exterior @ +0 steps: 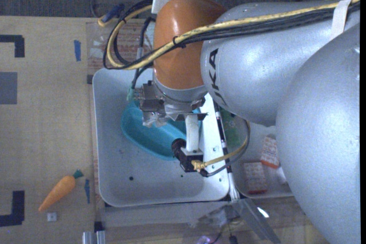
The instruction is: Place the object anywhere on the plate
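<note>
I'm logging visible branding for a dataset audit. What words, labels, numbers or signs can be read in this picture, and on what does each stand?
"KA": black letters on the grey arm, just below its orange band, the tail of a longer word whose start is hidden.
Red and white packets in the right bin: printed, but too blurred to read.
Black corner marks on the bench: signs without text.

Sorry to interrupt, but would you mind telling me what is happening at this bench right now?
The KUKA arm reaches in from the right and hangs over the left white bin, its wrist covering much of a blue plate lying in that bin. A toy carrot lies on the bench outside the bin, to its left. The claw's state cannot be made out from here.
</note>
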`<state>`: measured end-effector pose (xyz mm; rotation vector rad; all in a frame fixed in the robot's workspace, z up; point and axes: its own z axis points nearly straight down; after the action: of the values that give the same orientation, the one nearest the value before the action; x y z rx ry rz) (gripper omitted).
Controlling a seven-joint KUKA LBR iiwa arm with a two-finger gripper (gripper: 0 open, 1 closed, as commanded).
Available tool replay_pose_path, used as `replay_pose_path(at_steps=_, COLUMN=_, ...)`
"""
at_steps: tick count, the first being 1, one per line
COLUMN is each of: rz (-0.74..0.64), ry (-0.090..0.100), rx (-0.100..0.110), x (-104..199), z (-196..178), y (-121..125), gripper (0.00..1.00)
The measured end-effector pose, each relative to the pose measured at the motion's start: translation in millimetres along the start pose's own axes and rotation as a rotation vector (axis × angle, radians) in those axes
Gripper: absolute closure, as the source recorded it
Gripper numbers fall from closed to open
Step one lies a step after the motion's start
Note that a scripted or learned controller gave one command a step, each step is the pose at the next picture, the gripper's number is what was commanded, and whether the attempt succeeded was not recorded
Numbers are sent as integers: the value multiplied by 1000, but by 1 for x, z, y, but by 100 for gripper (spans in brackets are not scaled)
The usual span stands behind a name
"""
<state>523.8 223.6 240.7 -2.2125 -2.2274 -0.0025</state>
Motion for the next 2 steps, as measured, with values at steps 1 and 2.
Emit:
replay_pose_path(at_steps=1, rz=-161, ry=-3, rx=3, x=-3, z=22, y=-26, gripper=100)
replay_pose_path(at_steps=2, rz=110, ry=-3, rx=0, x=-76, z=-35, y=-45, gripper=100)
